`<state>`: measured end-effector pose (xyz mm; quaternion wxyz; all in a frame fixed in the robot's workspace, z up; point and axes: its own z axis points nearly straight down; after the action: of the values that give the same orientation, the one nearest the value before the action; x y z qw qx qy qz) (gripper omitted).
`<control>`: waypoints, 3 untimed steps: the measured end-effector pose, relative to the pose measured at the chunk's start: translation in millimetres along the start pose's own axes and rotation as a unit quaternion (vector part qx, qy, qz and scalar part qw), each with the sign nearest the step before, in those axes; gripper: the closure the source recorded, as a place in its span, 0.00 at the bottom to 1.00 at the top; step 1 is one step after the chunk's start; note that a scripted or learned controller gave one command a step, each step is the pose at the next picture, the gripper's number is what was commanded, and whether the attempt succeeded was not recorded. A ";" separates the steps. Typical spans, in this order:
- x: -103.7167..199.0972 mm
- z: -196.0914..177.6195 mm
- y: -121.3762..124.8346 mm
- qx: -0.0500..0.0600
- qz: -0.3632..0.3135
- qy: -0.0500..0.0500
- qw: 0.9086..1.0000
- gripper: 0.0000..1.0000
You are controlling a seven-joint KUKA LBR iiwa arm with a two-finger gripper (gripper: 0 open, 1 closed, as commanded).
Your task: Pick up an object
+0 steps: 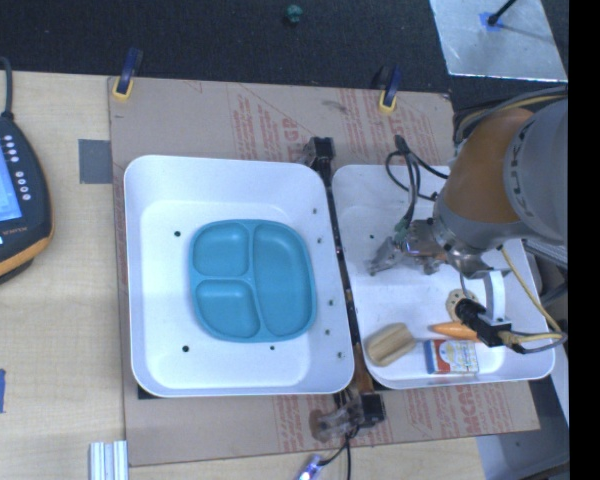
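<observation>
**While the gripper sits low in the right bin, no pick is on record**

Camera view, progress:
- Gripper (392,255) is at centre right of the frame, down over the bare floor of the right bin (365,193).
- Nothing can be seen in its grasp. Judged: the pick is not yet made, and both the grasp and the lift are left to do.
- Claw state: cannot tell. It is small and partly under the wrist, so wide or narrow is unclear.
- The candidates lie along the lower edge of that bin, towards the lower right of the frame. They are a tan block (390,344), an orange stick (452,330) and a printed card (450,358).
- The block is below the gripper and apart from it. The stick and card are close together, right of the block.
- Left bin (160,208) holds a blue plate (252,278) with three wells, lying flat at frame centre, well away from the gripper.

Camera view, pose:
- Arm (500,183) enters from the right edge. Its orange band is at upper right, with the grey wrist below it.
- The wrist is bent down and leftward into the bin, so the tool points towards the divide between the bins.
- Judged: the gripper stands over bare floor rather than over any object, so a shift towards the lower edge looks needed.
</observation>
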<state>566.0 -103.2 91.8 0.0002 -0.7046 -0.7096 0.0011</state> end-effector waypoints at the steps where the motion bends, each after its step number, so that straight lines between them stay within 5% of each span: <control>1: -61.2 -0.5 89.8 0.000 0.001 0.001 1.000 0.00; 2: -83.0 -40.1 16.7 0.000 0.002 0.001 1.000 0.00; 3: -79.1 -42.4 -23.1 0.001 0.001 0.001 1.000 0.00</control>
<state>543.6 -182.4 134.4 0.0012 -0.7056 -0.7086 0.0013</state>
